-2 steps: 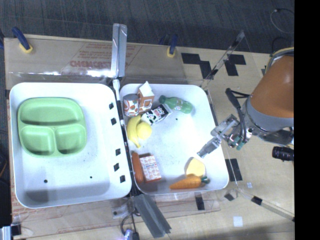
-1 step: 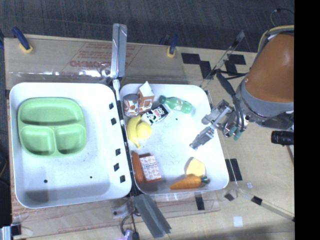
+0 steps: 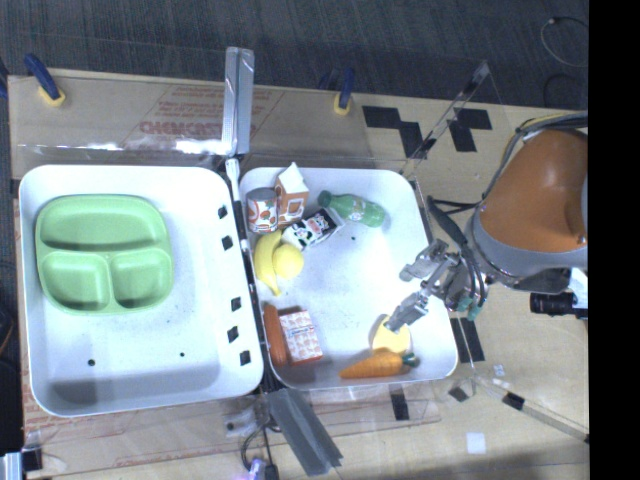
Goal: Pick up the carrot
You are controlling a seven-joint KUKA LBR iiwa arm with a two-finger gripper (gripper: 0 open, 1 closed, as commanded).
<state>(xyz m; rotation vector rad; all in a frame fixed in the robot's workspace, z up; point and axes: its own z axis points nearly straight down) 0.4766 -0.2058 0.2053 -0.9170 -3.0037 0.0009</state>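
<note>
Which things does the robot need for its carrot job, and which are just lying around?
For the job:
carrot
gripper

Just lying around:
banana
green bottle
red box
small carton
can
green tray

Robotics lab test bench

Two white bins [image 3: 215, 268] clamped to a cardboard-covered bench [image 3: 180, 118] with blue clamps [image 3: 44, 78], black marker patches [image 3: 395, 120] (likely calibration), loose cables [image 3: 565, 33], dark carpet.

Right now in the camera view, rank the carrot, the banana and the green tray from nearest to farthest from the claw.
Measured from the claw:
1. Carrot, just below it, at the right bin's near edge.
2. Banana, across that bin, by its left wall.
3. Green tray, in the left bin.
</note>
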